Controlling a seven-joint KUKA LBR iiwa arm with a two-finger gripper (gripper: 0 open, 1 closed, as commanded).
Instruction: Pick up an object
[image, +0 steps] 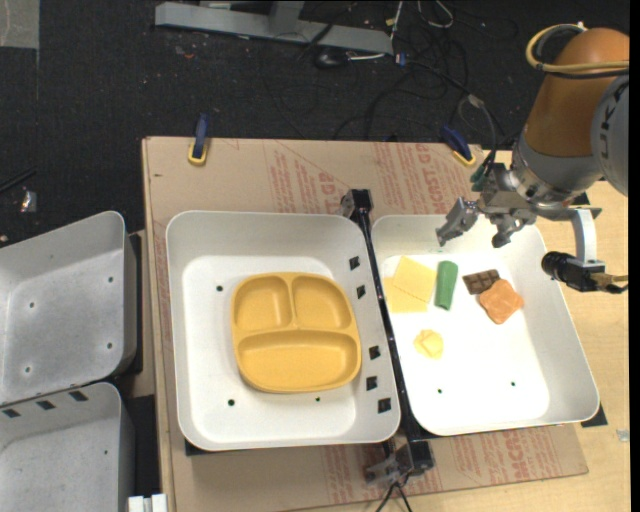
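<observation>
the left bin (200, 250) contains one yellow divided tray (296, 332), seated near its centre. the right bin (520, 390) contains five items, all in its far half: a pale yellow flat piece (408, 283) near the left wall, a green cylinder (445, 284) touching that piece's right edge, a small brown block (480, 281) and an orange piece (501, 301) touching each other toward the right wall, and a small yellow lump (429, 344) near the bin's centre. the gripper (478, 222) hangs over the right bin's far edge, fingers spread wide, gripping nothing. the cardboard sheet (260, 170) lies under both bins, with clamps (199, 140) at its far edge.
</observation>
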